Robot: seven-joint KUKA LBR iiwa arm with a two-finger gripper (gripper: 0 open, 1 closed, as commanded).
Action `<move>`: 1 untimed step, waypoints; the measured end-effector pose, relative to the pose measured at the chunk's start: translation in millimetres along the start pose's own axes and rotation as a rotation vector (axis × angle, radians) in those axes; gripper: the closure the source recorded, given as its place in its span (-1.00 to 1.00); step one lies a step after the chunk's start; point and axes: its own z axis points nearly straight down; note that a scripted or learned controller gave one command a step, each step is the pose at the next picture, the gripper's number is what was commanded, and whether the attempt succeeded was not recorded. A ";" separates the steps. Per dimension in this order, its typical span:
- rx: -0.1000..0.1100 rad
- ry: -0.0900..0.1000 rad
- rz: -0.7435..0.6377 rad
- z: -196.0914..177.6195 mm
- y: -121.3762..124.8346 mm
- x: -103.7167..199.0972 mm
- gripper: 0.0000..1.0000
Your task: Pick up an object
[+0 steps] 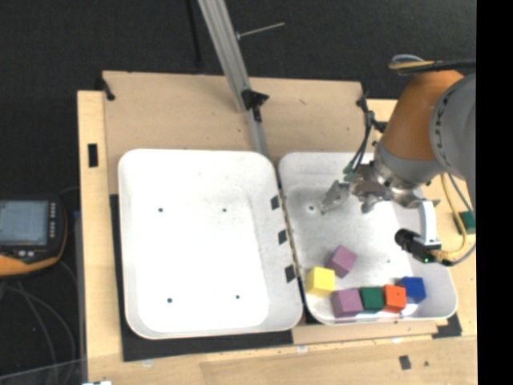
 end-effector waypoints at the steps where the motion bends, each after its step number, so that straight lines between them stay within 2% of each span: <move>1: 0.006 0.000 0.002 3.9 -1.8 -1.1 -1.00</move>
